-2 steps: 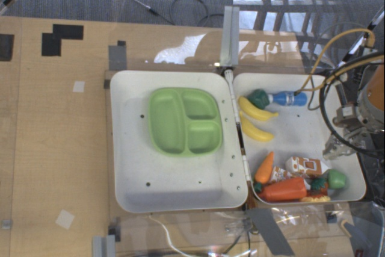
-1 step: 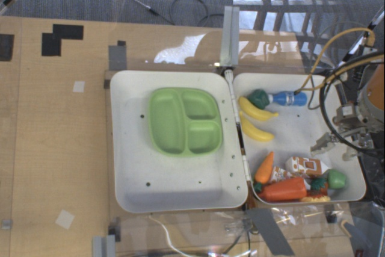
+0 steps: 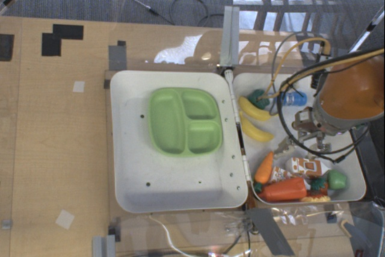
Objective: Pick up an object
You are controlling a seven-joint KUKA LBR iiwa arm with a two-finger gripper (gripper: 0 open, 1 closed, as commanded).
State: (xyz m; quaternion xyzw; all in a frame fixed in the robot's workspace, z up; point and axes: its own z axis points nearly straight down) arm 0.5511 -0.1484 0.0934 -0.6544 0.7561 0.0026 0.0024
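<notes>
In the crowded right bin [image 3: 360, 182], a grasp could be spoiled by close-packed neighbours beneath the gripper [image 3: 301, 138], whose state cannot be told.

A robotics lab: a plywood bench [image 3: 54, 147] marked with black squares [image 3: 62, 38] carries two white bins [image 3: 129, 189] in metal brackets, well left of the gripper [image 3: 304, 141]. Cables [image 3: 289, 78] loop above the fingers, and toy food [image 3: 283, 189] lies just below them.
</notes>
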